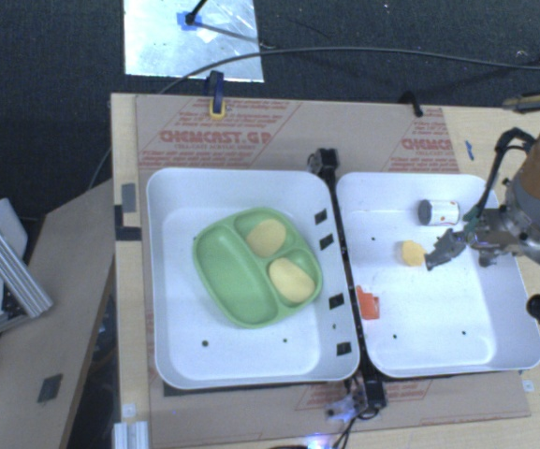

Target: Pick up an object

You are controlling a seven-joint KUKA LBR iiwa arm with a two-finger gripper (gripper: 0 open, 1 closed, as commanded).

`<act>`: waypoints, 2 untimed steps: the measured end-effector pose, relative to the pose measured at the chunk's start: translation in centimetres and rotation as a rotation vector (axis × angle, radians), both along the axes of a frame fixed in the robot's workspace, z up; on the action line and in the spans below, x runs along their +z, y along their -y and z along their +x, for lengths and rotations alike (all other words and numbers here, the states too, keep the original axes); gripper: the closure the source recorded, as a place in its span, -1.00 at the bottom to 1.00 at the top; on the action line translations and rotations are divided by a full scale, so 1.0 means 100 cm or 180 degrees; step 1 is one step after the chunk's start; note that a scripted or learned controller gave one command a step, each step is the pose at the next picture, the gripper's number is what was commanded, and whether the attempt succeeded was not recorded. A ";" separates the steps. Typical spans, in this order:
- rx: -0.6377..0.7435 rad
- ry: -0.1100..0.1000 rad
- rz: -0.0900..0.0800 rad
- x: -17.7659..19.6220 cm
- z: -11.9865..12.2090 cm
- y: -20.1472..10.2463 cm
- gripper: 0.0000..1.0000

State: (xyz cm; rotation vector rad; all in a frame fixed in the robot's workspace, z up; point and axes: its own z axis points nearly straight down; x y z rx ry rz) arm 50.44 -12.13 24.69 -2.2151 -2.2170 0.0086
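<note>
Right bin (494,344), with the arm's hand (443,251) lowered just beside a small yellow object (412,253); finger spacing cannot be told. A grey-and-white cylinder (438,212) lies near. The fingers should be centred over the yellow object before closure.

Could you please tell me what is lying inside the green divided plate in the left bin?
Two yellow pieces, one in each small compartment of the green plate; its large compartment holds nothing. Anything underneath is hidden.
</note>
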 end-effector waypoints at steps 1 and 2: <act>0.0009 0.0035 -0.0006 0.005 0.002 0.000 -1.00; 0.0000 0.0024 -0.0003 -0.038 -0.001 0.002 -1.00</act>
